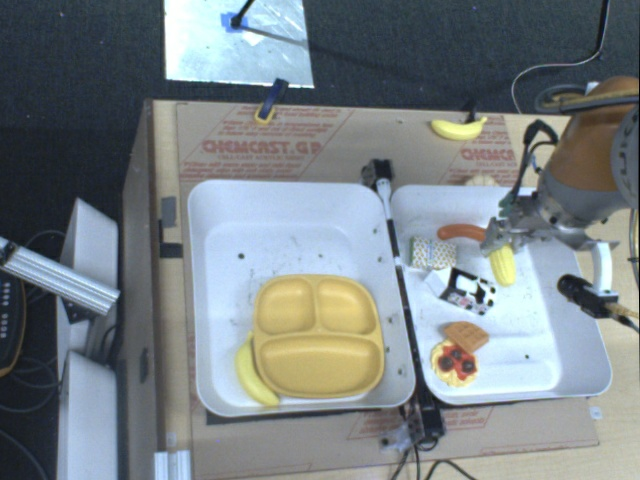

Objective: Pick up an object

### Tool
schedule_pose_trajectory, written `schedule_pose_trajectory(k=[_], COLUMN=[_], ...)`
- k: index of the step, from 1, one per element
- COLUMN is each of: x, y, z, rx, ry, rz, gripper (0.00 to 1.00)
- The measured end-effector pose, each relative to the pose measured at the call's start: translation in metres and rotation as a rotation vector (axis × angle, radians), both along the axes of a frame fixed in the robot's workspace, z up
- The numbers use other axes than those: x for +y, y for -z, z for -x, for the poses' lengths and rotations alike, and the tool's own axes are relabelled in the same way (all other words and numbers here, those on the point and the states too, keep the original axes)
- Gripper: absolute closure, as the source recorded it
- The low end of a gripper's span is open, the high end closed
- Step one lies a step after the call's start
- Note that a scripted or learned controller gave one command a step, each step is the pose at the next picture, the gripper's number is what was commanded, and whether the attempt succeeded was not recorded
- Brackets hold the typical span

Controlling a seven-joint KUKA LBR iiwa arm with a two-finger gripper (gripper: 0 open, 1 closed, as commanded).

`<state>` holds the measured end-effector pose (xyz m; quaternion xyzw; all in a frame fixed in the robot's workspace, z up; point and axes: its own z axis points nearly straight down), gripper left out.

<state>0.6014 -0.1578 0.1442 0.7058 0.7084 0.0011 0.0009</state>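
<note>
The claw (503,240) is positioned low in the right bin (575,368), directly over a corn cob (503,265). Whether it is open or closed cannot be told. The cob is judged the target; a sausage (460,232) lies just beside it.

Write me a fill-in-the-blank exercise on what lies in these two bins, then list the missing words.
1. The yellow divided plate lies in the ____ bin of the camera view.
2. The banana in that bin touches the plate's ____ corner, the one nearest the camera.
3. The pincer hangs right beside the toy ____, in the right bin.
4. On the cardboard beyond the bins lies a second ____.

Missing words: left; left; corn cob; banana
</note>
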Motion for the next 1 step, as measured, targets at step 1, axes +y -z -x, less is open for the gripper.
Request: schedule_pose_trajectory(k=[1], x=[0.0583], y=[-0.0502], z=[-0.0143], rx=[-0.002], ry=[-0.001], rz=[0.0], gripper=[1.0])
